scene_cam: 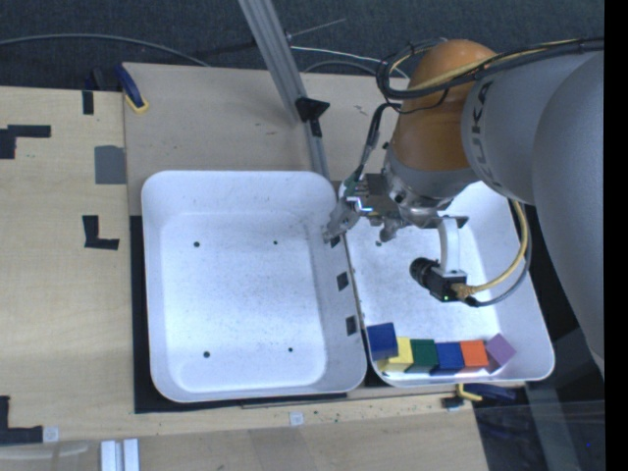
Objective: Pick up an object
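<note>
Along the near edge of the right bin (525, 361) sits a row of small blocks: a blue block (381, 339) atop a yellow one (397, 361), then green (423, 352), blue, orange (474, 353) and purple (499, 348). Farther back, the claw (388, 226) hangs over that bin's left side beside the left bin (235, 283); whether it is clenched cannot be told.

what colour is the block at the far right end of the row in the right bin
Light purple block, seen in the camera view.

1. I see a pale wooden bench (226, 126) marked with black tape pieces (95, 232).
2. Dark carpeted floor (118, 8) lies beyond it, crossed by thin cables (98, 39).
3. A slanted metal pole (278, 52) rises over the bench.
</note>
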Motion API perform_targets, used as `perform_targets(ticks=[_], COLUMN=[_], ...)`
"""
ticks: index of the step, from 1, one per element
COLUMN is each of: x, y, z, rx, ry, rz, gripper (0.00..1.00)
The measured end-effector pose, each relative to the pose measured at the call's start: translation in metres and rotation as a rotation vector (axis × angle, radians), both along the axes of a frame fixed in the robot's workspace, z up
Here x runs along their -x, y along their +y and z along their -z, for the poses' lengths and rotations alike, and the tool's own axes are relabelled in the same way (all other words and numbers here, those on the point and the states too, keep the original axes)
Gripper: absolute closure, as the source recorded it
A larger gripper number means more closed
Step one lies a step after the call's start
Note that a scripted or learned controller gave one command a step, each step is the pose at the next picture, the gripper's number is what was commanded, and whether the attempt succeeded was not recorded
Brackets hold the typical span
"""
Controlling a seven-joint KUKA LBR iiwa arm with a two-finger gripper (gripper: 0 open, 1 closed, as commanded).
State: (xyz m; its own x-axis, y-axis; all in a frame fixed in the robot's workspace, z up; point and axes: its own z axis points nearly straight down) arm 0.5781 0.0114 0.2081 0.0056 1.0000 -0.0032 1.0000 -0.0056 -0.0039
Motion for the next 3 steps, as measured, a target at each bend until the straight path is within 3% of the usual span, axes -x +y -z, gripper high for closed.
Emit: perform_targets(ticks=[1, 2, 3], x=[-0.002, 0.000, -0.078], y=[-0.064, -0.035, -0.024], z=[-0.028, -0.101, -0.105], rx=[0.000, -0.004, -0.002], ry=[-0.005, -0.011, -0.008], rz=[0.000, -0.010, -0.010], gripper=[0.00, 0.00, 0.00])
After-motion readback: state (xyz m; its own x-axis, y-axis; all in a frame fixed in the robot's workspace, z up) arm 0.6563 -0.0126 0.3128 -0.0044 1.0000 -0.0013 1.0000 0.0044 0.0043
